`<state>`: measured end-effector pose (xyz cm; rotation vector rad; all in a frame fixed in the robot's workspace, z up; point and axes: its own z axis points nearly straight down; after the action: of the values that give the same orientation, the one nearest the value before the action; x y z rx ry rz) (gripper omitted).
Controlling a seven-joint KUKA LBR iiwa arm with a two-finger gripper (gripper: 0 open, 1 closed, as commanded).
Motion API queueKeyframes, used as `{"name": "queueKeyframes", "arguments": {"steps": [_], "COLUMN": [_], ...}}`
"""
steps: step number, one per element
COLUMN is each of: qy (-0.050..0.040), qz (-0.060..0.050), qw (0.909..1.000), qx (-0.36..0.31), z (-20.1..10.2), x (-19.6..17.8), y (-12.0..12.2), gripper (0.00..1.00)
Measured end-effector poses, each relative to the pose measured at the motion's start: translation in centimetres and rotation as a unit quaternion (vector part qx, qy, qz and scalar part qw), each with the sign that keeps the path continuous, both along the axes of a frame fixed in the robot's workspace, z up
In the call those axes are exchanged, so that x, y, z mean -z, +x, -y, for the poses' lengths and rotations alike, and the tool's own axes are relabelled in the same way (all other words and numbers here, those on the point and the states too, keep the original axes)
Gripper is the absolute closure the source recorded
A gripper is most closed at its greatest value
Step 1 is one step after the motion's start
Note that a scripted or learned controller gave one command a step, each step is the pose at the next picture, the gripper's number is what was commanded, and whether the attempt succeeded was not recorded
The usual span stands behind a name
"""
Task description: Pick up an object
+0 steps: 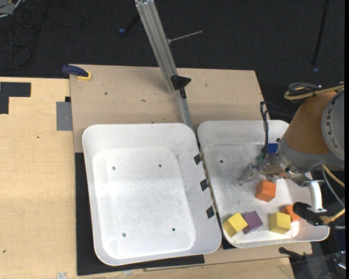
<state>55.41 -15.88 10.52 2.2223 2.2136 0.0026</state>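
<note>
Bulky grey arm (339,133) with 1 broad orange band (305,128) above the wrist. Black cable (264,121) along the wrist, small blue fitting (271,148). Metallic grey 2-finger gripper (251,174). Yellow-black cables (305,90) looped on top.

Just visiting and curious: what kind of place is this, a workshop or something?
Probably a robotics lab. A grey-and-orange robot arm reaches over two white bins on a plywood bench, with coloured blocks as practice objects, and cables lie on the dark floor.

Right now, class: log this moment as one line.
arm: over right bin | gripper: above orange cube | cubes in bin: yellow, purple | lifted: nothing seen
</note>
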Motion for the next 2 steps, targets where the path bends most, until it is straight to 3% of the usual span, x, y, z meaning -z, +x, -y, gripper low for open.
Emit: {"name": "queueKeyframes", "arguments": {"steps": [1,2], "qy": [0.0014,0.0009], "qz": [-0.004,-0.001], "qw": [1.0000,1.0000], "qx": [0.003,0.001], "z": [0.1,0.5], "x": [-0.6,-6.8], "y": [-0.3,-0.5], "gripper": [1.00,1.00]}}
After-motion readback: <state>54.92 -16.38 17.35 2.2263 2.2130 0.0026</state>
